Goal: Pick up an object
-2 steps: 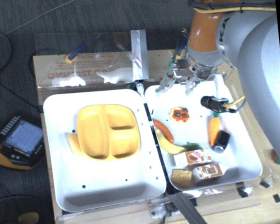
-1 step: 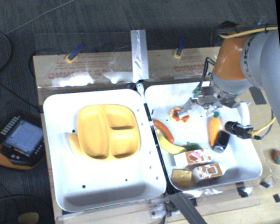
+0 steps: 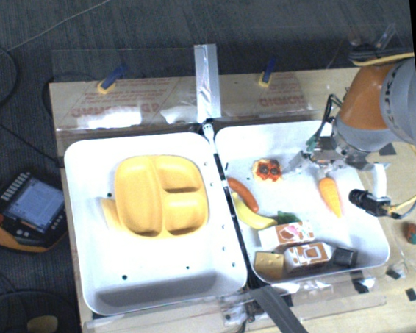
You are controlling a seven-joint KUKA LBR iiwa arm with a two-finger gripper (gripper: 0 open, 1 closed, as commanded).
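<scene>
The right bin holds several toy foods. An orange carrot lies right of centre, a red sausage and a yellow banana sit by the left wall, and a small red and orange piece lies near the middle. Two printed boxes and a black item line the front. My gripper hangs low over the bin's back right, just above the carrot's upper end. It is open, and I see nothing between its fingers.
A yellow divided plate lies in the left bin. The grey arm with its orange band crosses the right bin's back right corner. A black and white part with a cable hangs by the right wall.
</scene>
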